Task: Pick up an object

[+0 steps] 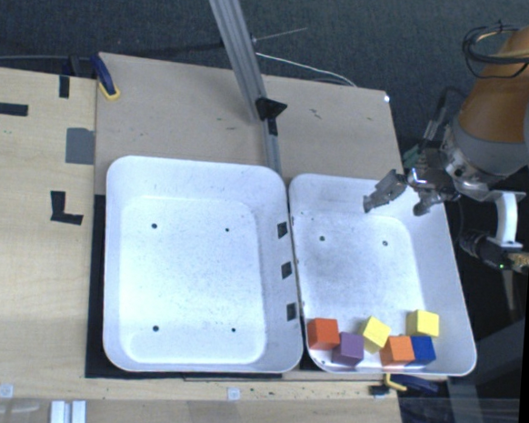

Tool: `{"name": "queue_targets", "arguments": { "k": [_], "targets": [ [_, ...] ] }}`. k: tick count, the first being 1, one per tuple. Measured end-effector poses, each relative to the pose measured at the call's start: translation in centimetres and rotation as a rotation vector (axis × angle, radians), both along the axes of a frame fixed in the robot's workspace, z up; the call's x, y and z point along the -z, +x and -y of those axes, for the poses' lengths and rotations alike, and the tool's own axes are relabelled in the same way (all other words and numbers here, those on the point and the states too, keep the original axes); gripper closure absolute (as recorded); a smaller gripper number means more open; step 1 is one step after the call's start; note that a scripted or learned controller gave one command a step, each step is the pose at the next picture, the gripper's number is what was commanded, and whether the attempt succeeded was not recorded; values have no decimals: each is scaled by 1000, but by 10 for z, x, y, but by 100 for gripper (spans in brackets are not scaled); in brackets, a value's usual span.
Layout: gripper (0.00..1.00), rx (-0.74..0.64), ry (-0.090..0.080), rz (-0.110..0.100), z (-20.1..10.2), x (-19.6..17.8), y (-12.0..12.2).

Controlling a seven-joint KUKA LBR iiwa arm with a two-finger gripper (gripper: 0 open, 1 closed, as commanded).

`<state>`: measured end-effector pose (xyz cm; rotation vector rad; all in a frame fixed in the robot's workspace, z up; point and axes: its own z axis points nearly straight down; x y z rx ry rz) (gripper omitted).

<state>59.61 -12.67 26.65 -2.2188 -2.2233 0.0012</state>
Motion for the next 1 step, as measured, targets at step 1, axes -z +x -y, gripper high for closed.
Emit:
{"name": "queue_targets", "arguments": {
  "k": [1],
  "targets": [
    [0, 5, -3, -2, 52, 41, 32]
  ]
}}
